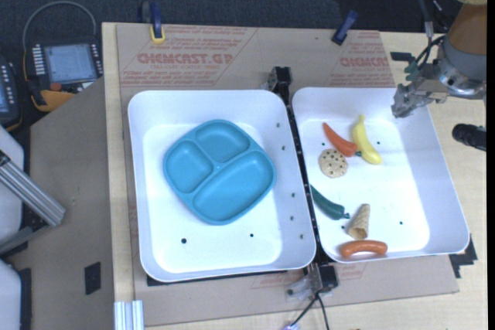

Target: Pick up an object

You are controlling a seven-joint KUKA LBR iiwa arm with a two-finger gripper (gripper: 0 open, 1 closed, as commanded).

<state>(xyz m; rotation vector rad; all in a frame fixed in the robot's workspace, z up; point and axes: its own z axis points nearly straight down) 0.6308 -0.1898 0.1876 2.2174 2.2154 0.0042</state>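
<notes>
While the arm is reaching in from the right, its gripper (404, 106) is hanging over the upper right corner of the right bin (433, 166), and nothing is showing between its fingers; whether they are spread or closed cannot be told at this angle.

Right bin, contents:
- yellow banana (365, 141), lying at a slant near the upper middle, nearest of all items to the gripper but apart from it;
- orange carrot (338, 139), lying just beside the banana on its left;
- speckled cookie (333, 162), sitting just below the carrot;
- dark green pepper (328, 203), lying near the bin's left wall;
- ice cream cone (359, 221), lying tilted, just beside the pepper's lower end;
- orange sausage (363, 248), resting near the front wall.

Left bin (155, 228), contents:
- blue divided plate (219, 170) (three compartments), sitting near the centre, turned at an angle.
</notes>
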